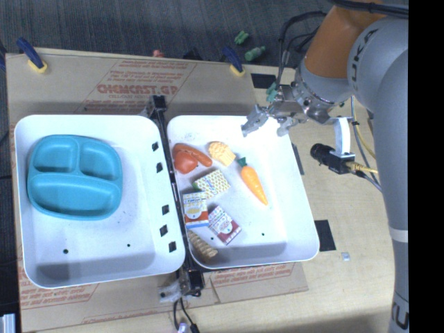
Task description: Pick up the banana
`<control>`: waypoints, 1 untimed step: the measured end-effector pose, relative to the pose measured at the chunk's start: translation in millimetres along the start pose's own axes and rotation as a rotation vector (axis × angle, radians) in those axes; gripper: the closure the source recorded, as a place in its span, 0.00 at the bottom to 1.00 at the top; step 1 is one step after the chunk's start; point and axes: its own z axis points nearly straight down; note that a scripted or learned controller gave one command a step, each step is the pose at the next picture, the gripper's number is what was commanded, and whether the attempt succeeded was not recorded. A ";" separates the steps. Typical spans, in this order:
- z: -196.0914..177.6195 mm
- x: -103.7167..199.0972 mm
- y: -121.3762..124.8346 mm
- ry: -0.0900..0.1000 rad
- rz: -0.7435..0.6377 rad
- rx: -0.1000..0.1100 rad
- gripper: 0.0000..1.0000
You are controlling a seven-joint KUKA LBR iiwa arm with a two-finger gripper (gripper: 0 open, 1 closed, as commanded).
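Over the right bin's [305, 238] one-o'clock corner, the gripper [267, 122] is hovering with fingers spread and nothing between them.
At nine o'clock in the left bin [83, 266], a blue divided tray [74, 175] is lying flat. Inside the right bin, a carrot [253, 183] is lying at centre, a tomato-red piece [189, 158] at ten o'clock, small cartons [208, 210] crowding six o'clock; no banana is identifiable, only a yellowish item [222, 152] sitting beside the carrot.

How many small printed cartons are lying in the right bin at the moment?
3. One carton lies mid-bin beside the carrot; a second carton sits below it near the bin's left wall; a third carton lies to its right. More may be hidden underneath.
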 end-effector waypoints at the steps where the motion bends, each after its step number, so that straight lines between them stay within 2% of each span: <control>1: 129.5 58.9 30.9 0.001 -0.028 0.004 0.00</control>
